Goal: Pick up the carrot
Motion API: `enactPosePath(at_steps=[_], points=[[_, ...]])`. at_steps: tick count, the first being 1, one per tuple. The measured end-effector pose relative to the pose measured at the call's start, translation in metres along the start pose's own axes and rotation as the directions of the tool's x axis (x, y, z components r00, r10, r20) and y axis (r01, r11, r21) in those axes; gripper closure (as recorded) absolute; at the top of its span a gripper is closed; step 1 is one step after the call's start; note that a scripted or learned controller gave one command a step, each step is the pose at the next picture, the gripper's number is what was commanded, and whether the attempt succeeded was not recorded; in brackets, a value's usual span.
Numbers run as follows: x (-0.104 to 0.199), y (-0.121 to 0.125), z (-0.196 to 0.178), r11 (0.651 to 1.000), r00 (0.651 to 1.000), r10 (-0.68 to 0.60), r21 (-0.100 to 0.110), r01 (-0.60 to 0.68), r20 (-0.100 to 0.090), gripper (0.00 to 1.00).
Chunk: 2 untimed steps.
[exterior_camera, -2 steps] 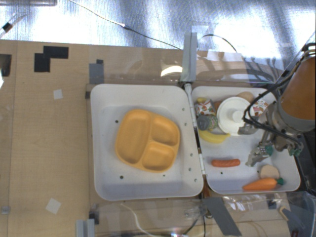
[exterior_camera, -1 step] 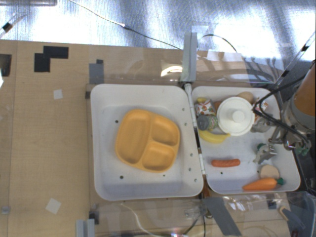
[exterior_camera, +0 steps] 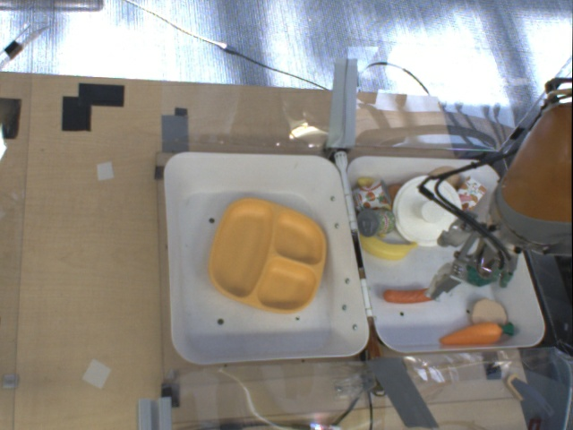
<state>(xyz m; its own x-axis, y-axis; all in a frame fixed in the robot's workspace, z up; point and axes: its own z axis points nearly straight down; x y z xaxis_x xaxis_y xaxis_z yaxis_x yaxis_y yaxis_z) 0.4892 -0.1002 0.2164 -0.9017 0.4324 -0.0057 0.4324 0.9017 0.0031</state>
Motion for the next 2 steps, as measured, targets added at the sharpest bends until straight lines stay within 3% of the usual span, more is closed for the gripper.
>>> enactPosePath(at_steps=[1, 2], points=[[-0.012, -0.027, -0.01, 0.956, 0.956, 0.293, 0.002, -0.293, 0.001, 0.0], [0.015, 0.031, 0.008, 0.827, 0.827, 0.562, 0.0, -0.562, 0.0, 0.0]])
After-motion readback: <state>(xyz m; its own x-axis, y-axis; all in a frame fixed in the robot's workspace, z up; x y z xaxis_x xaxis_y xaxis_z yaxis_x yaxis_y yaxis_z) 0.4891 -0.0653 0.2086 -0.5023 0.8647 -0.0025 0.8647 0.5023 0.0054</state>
